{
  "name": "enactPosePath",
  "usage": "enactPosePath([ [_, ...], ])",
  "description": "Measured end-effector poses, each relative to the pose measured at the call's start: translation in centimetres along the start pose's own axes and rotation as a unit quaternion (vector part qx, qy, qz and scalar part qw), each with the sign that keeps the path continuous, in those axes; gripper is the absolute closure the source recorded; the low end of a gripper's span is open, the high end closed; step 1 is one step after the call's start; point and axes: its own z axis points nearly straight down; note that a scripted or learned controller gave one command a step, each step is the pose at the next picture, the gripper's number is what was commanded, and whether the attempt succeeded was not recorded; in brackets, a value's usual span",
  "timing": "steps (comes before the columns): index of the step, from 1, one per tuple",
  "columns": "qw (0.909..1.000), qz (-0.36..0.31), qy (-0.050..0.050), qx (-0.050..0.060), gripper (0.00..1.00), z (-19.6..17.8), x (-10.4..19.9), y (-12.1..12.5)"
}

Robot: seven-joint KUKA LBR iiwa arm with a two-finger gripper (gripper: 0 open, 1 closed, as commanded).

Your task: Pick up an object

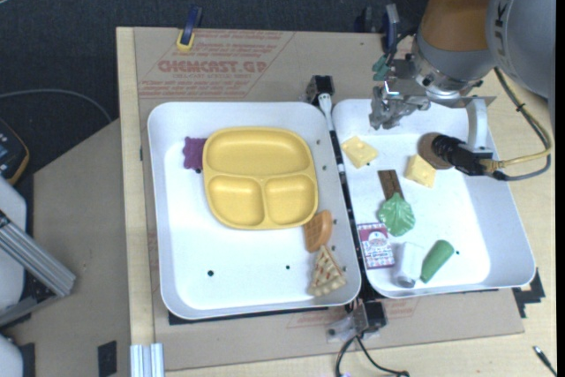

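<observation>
**A:** Where is the claw?

**B:** At the far edge of the right bin, close to its far-left corner. The grey arm with its orange band comes down from the upper right.

**A:** Is it open? Does it hold anything?

**B:** I cannot tell how far open it is; the tips are small and dark against the bin. Nothing is visibly between them. The bin floor below looks bare.

**A:** What could it pick up in that bin?

**B:** Nearest to it is a yellow cheese wedge, just toward us and a little left. A second cheese piece lies to the right of that, near a brown round thing. A brown bar lies between the two cheeses, nearer us, and a green leafy piece touches its near end.

**A:** And at the near side?

**B:** A small red-and-white carton by the left wall, a white cup lying on its side, and a green pepper leaning against it.

**A:** The left bin?

**B:** A yellow divided tray sits in its far half, with a purple piece touching the tray's left edge. At the near-right corner of the tray lies an orange-brown roll, and just nearer, a waffle wedge.
</observation>
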Motion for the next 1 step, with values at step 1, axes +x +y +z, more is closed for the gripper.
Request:
enactPosePath([
  [1,1.0000,0.001,0.001,0.003,1.00,2.03,0.21,-0.66],
])
